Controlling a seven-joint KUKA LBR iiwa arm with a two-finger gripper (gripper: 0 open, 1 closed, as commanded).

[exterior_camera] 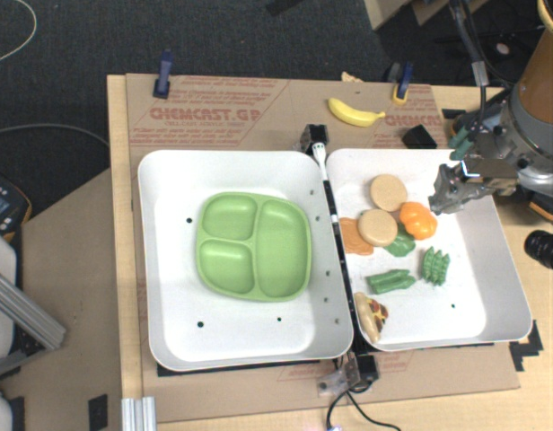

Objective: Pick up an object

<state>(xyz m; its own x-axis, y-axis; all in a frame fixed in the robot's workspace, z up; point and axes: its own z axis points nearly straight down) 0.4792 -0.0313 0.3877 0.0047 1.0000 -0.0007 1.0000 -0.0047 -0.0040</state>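
The right bin (497, 268) holds several toy foods. Two tan round discs (389, 191) (378, 227) lie near its middle, with an orange fruit (418, 220) just right of them. A flat orange slice (352, 236) lies at the bin's left wall. Green pieces lie lower down: a small one (401, 245), a leafy one (435, 265) and a long pod (390, 281). A brown and yellow piece (373, 316) rests at the front left corner. My gripper (443, 197) hangs over the bin, just up and right of the orange fruit, with nothing seen held.
The left bin (169, 241) carries a green divided plate (255, 245). A yellow banana (355, 112) lies on the board behind the bins, near a blue clamp (402, 81). The arm's wrist and cables (505, 137) stand over the right bin's far right corner.
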